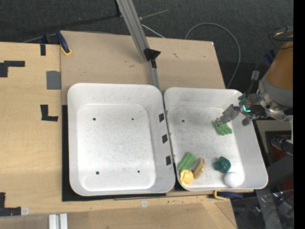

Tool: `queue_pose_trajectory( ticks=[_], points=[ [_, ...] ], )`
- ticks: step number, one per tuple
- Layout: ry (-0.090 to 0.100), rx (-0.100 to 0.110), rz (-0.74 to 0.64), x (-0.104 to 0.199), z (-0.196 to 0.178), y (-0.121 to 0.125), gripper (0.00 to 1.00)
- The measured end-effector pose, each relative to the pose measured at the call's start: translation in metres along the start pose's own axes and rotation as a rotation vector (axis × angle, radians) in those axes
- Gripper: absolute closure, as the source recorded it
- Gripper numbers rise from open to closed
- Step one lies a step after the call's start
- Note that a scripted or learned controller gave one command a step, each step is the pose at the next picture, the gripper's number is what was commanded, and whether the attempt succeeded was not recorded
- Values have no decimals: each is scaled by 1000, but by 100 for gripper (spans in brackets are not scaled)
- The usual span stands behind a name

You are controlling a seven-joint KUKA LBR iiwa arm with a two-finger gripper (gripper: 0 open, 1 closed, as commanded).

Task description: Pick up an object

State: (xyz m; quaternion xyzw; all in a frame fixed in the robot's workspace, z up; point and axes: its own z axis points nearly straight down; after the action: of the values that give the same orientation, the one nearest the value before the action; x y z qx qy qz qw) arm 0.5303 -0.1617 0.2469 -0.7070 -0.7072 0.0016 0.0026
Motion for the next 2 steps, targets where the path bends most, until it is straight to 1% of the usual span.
queue_pose_trajectory(
  ticks=[1, 2],
  points=[
    [-1, -5, -1, 0, -3, 1, 0],
    [-1, 1, 0, -2, 59, 7, 0]
  ],
)
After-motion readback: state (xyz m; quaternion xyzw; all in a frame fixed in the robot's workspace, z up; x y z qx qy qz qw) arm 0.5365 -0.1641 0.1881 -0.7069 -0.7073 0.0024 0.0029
